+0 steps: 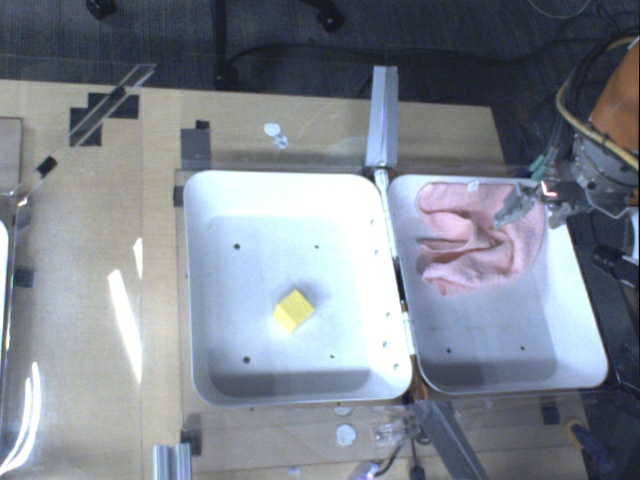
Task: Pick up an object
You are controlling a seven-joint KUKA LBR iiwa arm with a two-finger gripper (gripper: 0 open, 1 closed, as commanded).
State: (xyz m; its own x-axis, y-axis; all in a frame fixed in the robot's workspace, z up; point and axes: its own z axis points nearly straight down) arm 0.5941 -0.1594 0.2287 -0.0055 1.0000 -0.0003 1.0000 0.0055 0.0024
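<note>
Pink cloth fills the right bin; gripper, seemingly spread at its edge, should pinch a raised fold.

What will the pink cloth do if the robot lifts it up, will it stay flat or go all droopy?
The pink cloth lies crumpled in folds in the right bin, so it is probably soft and would droop from wherever the gripper pinches it. It looks thin, so likely light. Pushed, it would probably bunch up rather than slide whole.
</note>
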